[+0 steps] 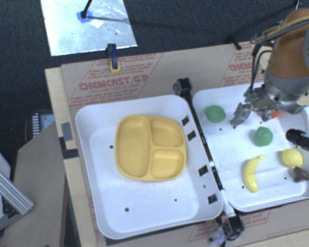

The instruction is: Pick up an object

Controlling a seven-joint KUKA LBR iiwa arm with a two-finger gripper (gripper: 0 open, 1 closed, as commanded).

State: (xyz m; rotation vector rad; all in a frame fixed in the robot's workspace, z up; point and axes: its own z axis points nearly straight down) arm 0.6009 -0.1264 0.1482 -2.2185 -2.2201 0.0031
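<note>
The right bin (239, 199) holds a green ball (215, 113) at its back left and a green lumpy object (262, 136) in the middle. A yellow banana (252, 173), a yellow lemon (291, 157) and a small brown object (298, 174) lie nearer the front. My gripper (240, 116) hangs over the bin between the two green objects, right of the ball and up-left of the lumpy one. It is open and holds nothing.
A yellow divided plate (149, 147) lies in the left bin (109, 216). A black divider (203, 147) runs between the two bins. The arm (294, 60) comes in over the right bin's back right corner.
</note>
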